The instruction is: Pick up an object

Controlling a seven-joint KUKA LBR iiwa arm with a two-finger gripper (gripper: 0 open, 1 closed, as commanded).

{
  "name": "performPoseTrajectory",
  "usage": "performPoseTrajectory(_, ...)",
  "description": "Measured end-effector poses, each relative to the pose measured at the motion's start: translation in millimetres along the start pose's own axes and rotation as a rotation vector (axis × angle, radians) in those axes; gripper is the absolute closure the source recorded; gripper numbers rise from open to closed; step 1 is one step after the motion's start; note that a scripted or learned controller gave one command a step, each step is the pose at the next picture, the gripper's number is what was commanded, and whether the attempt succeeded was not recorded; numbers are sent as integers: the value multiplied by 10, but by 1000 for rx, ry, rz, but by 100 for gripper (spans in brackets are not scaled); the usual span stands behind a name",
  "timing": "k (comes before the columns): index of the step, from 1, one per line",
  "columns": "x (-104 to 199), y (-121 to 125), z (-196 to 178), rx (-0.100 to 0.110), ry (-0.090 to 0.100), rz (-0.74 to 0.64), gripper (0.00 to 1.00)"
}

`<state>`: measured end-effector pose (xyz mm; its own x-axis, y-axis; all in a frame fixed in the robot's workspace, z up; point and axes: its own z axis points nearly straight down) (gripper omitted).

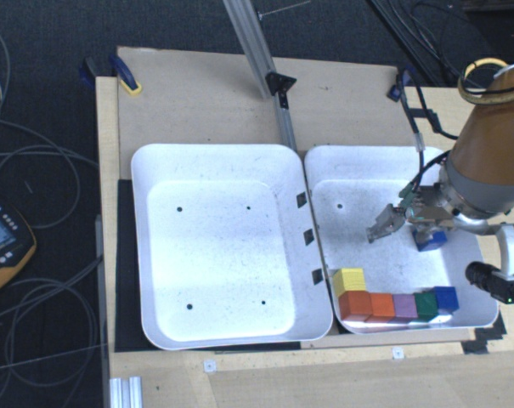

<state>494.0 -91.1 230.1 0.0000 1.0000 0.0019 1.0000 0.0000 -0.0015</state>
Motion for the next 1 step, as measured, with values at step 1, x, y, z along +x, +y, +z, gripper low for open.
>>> performPoseTrajectory(1,-75,-94,1215,-10,4,0,0)
